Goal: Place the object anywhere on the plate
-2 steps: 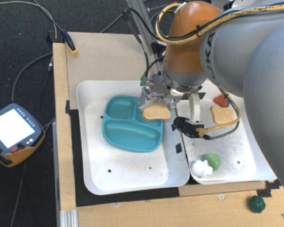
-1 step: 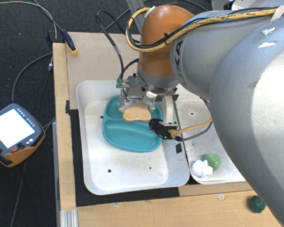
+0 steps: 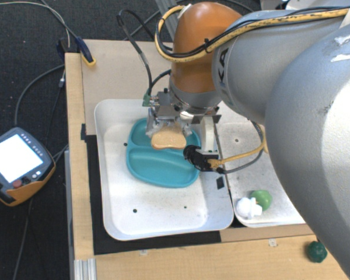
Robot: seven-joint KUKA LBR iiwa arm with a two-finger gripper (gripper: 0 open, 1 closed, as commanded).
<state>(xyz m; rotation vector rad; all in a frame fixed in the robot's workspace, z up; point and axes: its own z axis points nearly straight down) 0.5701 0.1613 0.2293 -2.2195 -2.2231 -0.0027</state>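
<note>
Gripper (image 3: 166, 123): poised at the plate's 12 o'clock rim; whether its jaws are apart or together cannot be told.
Object (image 3: 167, 139): tan, flat, bread-like; directly beneath the gripper, apparently on the plate's upper part.
Plate (image 3: 157, 167): teal, divided, in the left bin (image 3: 114, 212).
Right bin (image 3: 280, 217): white item (image 3: 247, 207) and green item (image 3: 261, 199) at 5 o'clock from the plate.
Risk: object sits near the rim; a lift with the fingers engaged could drag it off.
Writing: none legible.

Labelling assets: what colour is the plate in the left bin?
Teal blue, seen in the camera view: the plate lies in the white left bin.
</note>
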